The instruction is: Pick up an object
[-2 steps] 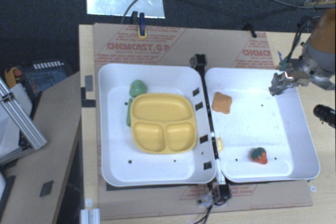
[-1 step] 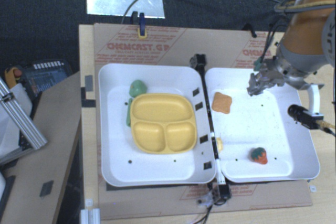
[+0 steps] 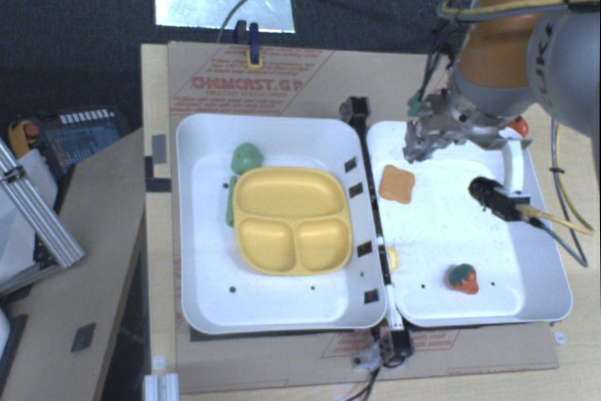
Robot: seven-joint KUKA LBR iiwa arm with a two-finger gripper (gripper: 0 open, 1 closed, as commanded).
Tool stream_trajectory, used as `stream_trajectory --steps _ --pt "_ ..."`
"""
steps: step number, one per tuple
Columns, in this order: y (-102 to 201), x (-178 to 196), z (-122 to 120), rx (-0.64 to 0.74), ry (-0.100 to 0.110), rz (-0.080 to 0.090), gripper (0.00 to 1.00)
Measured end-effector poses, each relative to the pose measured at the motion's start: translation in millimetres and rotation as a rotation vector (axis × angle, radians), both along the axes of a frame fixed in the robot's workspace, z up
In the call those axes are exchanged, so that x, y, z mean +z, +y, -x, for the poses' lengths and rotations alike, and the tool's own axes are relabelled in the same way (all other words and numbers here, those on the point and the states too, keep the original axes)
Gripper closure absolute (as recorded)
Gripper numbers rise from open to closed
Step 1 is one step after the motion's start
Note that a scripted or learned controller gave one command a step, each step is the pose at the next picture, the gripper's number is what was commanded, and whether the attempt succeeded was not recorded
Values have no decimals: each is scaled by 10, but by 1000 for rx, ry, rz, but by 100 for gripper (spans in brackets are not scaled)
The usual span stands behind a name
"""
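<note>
My gripper (image 3: 416,148) hangs over the back left part of the right bin (image 3: 540,291), pointing down. An orange square piece (image 3: 396,184) lies just in front of it and slightly left, apart from it. A small red and green strawberry-like toy (image 3: 461,277) rests near the front of the same bin. A small yellow piece (image 3: 391,258) sits against that bin's left wall. Nothing shows between the fingers.
The left bin (image 3: 202,296) holds a yellow divided tray (image 3: 290,219) with a green thing (image 3: 246,158) behind it and partly under it. A black divider (image 3: 368,202) runs between the bins. A bit of red-orange (image 3: 517,122) shows behind the wrist.
</note>
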State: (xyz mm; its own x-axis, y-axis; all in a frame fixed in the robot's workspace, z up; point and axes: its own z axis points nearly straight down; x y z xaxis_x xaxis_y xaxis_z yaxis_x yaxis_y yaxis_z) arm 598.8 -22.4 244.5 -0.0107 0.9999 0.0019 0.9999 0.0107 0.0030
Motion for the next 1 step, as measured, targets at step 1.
stream_trajectory --steps 1 --pt "515 -45 -217 -2 -1 1 100"
